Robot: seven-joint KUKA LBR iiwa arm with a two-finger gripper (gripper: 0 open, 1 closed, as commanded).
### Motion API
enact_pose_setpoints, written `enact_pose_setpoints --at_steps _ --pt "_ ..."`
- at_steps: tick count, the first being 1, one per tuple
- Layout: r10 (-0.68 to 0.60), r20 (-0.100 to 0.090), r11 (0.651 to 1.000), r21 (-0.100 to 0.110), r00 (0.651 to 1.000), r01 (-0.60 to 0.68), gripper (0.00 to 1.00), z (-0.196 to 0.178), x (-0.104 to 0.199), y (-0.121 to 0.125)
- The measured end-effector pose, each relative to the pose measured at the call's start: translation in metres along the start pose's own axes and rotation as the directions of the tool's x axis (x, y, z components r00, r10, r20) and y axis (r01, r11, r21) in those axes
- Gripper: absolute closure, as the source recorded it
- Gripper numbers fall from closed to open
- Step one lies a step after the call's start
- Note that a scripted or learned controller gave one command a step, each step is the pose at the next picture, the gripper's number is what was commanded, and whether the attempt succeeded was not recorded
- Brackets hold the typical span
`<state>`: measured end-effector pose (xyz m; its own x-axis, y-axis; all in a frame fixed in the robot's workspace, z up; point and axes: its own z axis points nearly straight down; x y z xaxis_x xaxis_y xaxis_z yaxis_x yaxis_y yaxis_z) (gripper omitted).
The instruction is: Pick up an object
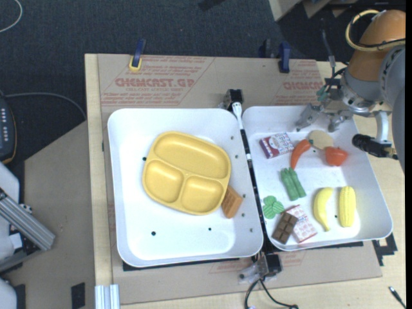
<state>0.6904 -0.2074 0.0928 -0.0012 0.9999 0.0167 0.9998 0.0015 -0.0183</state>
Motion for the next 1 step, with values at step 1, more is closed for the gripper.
enact_pose_setpoints --at_steps 1 --pt "-0.001 0.018 1.000 -0.013 1.000 0.002 1.00 -0.0087 -0.0046 -0.0001"
